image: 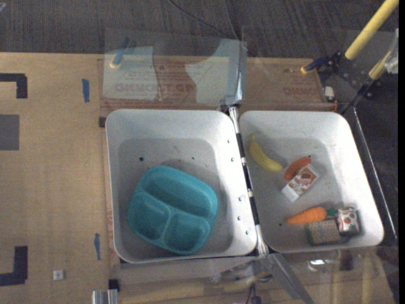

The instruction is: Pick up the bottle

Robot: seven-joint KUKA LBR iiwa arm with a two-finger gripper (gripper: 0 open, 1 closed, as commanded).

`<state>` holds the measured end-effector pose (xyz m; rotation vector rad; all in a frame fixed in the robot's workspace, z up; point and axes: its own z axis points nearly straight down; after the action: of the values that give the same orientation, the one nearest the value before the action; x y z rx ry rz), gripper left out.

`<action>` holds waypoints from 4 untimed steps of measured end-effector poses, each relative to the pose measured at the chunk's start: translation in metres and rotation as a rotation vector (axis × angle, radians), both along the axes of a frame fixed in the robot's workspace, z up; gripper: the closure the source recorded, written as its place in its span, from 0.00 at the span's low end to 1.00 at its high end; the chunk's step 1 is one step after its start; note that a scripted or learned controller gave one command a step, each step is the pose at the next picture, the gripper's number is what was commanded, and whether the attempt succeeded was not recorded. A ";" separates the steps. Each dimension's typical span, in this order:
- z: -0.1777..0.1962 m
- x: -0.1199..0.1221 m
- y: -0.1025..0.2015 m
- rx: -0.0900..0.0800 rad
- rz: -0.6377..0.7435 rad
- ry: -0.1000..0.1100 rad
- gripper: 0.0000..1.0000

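Observation:
A small white container with a red label (300, 182) lies tilted in the middle of the right bin (291, 116); it is the most bottle-like item, though I cannot tell for sure. A red-orange piece (297, 167) touches its upper end. A yellow banana (262, 157) lies to its left. Below it an orange carrot (307, 216) rests beside a grey-green block (323, 232) and a small red-and-white box (347, 221).
The left bin (168, 116) holds a teal divided plate (172, 209). A clear plastic sheet (171, 71) lies on the cardboard behind the bins. A yellow pole (373, 21) and black clamps stand at the upper right.

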<state>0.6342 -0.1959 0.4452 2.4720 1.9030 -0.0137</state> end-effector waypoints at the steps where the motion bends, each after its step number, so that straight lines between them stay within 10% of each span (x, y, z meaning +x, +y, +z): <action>1: -0.103 0.034 -0.006 0.024 -0.261 0.008 1.00; 2: -0.054 0.030 0.065 0.023 -0.270 0.004 1.00; 3: -0.044 0.031 0.066 0.022 -0.268 0.004 1.00; 4: -0.058 0.032 -0.007 0.021 -0.187 0.003 1.00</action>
<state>0.6659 -0.2032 0.3872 2.6556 1.6751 -0.0007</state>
